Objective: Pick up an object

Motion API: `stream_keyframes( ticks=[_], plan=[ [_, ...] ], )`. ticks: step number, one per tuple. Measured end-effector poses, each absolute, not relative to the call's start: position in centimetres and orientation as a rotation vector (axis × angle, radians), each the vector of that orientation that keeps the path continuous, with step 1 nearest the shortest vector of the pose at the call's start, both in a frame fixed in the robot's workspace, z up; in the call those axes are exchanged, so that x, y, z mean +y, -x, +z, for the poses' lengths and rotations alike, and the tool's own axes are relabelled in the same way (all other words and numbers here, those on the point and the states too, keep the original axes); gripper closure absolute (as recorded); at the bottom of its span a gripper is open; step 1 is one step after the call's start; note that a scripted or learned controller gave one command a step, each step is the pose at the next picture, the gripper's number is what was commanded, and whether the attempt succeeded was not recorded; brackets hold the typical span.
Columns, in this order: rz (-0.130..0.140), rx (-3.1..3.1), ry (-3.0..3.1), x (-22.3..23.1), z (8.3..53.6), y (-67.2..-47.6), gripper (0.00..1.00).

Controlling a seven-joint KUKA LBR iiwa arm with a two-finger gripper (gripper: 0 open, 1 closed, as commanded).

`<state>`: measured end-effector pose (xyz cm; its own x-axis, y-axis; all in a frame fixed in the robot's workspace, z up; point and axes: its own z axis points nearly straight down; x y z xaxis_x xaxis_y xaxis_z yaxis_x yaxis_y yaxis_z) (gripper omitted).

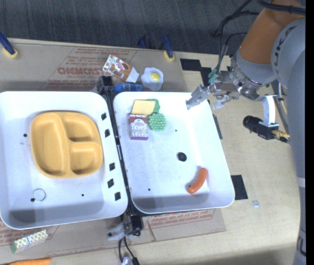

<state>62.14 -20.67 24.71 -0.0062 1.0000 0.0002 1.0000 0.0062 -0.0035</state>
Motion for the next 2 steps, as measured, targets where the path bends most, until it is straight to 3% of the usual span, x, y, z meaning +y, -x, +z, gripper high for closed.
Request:
stream_keyframes(
  ticks=[1,2],
  plan=[
    [0.004,-2.003,2.415,-12.5,10.5,-65.6,0.00],
    [-0.009,-2.350,2.100,-10.5,9.7,-62.6,0.00]
  ],
)
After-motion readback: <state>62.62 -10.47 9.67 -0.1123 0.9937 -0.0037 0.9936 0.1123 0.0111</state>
